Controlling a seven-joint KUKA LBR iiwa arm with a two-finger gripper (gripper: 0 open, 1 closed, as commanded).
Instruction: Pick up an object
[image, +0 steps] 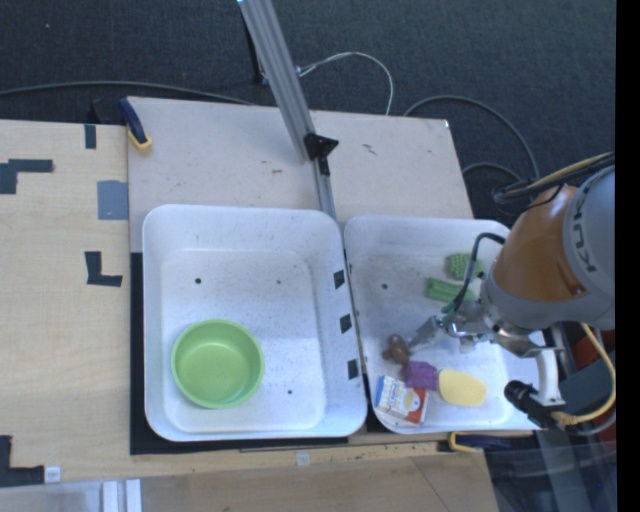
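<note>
Brown object (398, 349) sitting mid-floor of the right bin (400, 232), toward its front edge, just beside the gripper (432, 331). Purple piece (421, 375), yellow piece (462, 388) and small carton (401, 400) crowding the front edge; green items (450, 280) lying nearer the back right corner. Green bowl (217, 363) resting in the left bin's (240, 215) front left corner. Centring over the brown object, keeping off the purple piece before closing. Fingers looking slightly parted, gripping nothing, tips appearing close to the brown object.
</note>
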